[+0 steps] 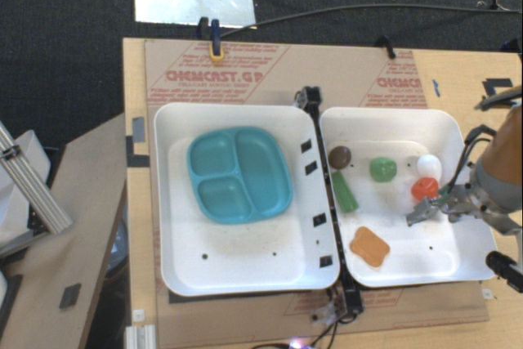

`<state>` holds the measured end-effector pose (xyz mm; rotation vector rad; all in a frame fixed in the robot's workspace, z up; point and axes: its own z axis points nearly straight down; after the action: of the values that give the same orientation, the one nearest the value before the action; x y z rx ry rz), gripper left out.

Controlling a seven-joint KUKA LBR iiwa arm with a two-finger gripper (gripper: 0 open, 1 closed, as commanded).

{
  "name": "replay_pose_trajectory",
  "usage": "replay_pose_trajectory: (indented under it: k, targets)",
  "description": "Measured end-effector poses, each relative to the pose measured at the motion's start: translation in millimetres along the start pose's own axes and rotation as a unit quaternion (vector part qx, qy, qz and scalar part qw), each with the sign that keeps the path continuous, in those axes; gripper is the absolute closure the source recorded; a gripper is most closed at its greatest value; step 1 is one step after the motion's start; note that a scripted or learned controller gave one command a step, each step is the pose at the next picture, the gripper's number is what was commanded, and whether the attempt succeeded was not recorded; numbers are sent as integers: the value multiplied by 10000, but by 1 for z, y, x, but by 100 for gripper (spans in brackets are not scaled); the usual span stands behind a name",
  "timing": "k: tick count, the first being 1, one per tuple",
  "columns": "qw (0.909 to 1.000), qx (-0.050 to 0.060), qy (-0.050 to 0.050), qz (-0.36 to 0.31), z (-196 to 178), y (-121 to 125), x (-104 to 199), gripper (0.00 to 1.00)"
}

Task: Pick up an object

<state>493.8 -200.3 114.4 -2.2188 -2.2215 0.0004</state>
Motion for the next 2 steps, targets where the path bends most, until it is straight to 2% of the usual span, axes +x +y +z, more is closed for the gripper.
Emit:
replay_pose_trajectory:
  k: [1, 2]
  targets:
    - [10000, -7, -3, 0, 31, 1, 0, 0]
    - [10000, -25, -10, 0, 19, 2, 0, 100]
